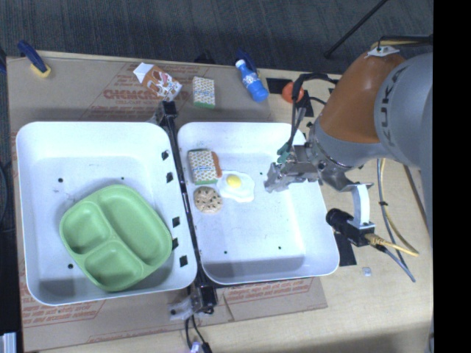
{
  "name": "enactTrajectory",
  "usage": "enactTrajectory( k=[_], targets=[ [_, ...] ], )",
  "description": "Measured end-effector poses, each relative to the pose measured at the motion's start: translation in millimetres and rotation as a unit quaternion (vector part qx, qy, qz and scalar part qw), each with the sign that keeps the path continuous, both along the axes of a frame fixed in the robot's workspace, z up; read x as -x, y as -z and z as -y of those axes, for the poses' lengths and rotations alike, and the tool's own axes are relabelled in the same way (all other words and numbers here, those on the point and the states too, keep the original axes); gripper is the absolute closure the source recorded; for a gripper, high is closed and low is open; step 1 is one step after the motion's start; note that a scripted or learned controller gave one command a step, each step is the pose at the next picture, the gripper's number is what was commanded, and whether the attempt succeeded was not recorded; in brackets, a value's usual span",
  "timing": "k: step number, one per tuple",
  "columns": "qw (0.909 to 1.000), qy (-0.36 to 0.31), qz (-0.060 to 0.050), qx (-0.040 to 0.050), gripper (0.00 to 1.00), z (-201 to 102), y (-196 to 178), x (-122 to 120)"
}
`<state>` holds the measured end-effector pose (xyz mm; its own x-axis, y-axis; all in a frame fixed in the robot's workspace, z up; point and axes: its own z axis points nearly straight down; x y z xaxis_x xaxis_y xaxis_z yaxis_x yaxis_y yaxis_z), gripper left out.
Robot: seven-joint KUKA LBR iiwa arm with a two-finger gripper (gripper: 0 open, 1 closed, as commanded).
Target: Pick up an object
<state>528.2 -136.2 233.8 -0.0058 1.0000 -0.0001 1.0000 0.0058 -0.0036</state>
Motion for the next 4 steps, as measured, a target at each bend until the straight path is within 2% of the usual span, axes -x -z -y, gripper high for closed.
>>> enactTrajectory(
  k=[1, 2, 3, 4],
  targets=[
    [1.0, 0.001, 0.0, 0.0, 1.0, -6, 6, 17],
    [1.0, 0.0, 0.001, 0.0007, 1.0, 13, 27, -9],
    [1.0, 0.0, 0.0, 0.0, 1.0, -4, 3, 52],
    [1.0, 0.0, 0.0, 0.0001, 1.0, 66, 28, 52]
  ],
)
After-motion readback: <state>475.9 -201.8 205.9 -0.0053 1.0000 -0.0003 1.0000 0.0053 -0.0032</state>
